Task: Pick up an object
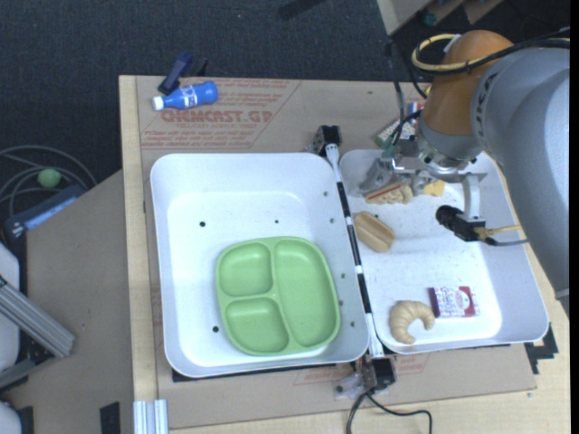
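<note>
Now, gripper [391,181]: I see it low over the far end of the right bin [529,322], close to that bin's far-left corner. I cannot tell how far open it is, or whether it has hold of anything.
Arm [466,84]: it reaches in from the view's right, and its orange band sits just behind and above the gripper.
Tan piece [391,195]: this is the closest thing to the gripper, right at its tip. I cannot tell whether the two touch.
Yellowish bit [435,188]: just beside the gripper, on its right in the view, on the bin floor.
Bread roll [374,231]: near the gripper, a little toward the front of the view from it, lying against the bin's left wall.
Croissant [412,320]: well away from the gripper, at the front end of the same bin.
Red and white packet [451,302]: also well to the front of the gripper, just beside the croissant on its right.
Left bin [181,197]: to the gripper's left in the view, touching the right bin along one side.
Green plate [276,295]: a three-part plate lying flat in the left bin, well apart from the gripper, to its front-left.
Blue bottle [185,97]: on its side on the bench [262,120], beyond the left bin and far to the gripper's left.
</note>
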